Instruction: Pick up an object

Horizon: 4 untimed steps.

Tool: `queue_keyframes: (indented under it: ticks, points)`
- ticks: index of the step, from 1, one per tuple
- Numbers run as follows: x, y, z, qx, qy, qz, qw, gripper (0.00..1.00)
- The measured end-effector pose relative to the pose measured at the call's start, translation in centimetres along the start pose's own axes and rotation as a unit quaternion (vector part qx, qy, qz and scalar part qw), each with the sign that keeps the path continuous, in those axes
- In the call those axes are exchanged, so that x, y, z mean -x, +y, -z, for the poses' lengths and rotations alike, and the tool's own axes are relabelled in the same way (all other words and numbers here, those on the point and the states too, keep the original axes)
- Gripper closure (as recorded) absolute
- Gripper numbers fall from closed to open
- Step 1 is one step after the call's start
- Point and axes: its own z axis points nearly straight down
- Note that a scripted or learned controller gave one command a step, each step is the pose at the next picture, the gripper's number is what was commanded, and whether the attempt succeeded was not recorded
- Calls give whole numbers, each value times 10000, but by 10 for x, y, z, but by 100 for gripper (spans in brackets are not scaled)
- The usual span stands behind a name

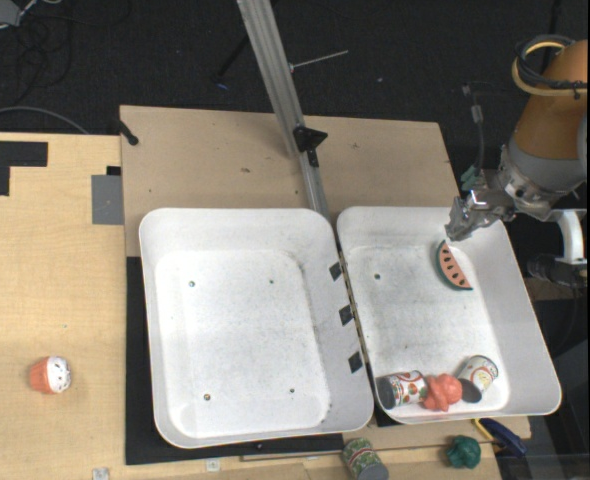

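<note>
Cans lie nearest in my right bin [415,308]. One, with a red and white label [403,388], is on its side against the near rim. The other [478,376] lies further right with its pale end up. A red-orange toy figure [441,392] sits between them, touching both. The print on both labels is too small to read.

Nearer still, outside the bins on the bench's front edge, are a dark can [360,458] and a green lump of a toy [463,452]. Far to the left, an orange and white ball [50,375] sits alone on the light wooden surface [35,268].

The left bin [235,338] lies beside the right one, and black clips [347,314] run along their shared edge.

Further back in the right bin, near its right wall, a watermelon slice [455,266] lies flat, red face up and green rind outward. My gripper [465,218] hangs at the bin's far right corner, just beyond the slice's far tip. Whether it is open or closed, I cannot tell, nor whether it touches the slice.

Beyond the bins, a grey aluminium rail [280,78] slants away over the brown board [375,158] toward the dark floor.
</note>
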Motion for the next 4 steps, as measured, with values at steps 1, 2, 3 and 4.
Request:
queue_keyframes:
  ticks: [1, 2, 3, 4]
  points:
    - [1, -2, 64, 20, -3, 3, 10000, 100]
    - [2, -1, 85, -2, 4, 0, 10000, 100]
    - [-43, -23, 63, -35, 19, 14, 10000, 100]
    - [-84, -53, 55, -35, 18, 13, 10000, 100]
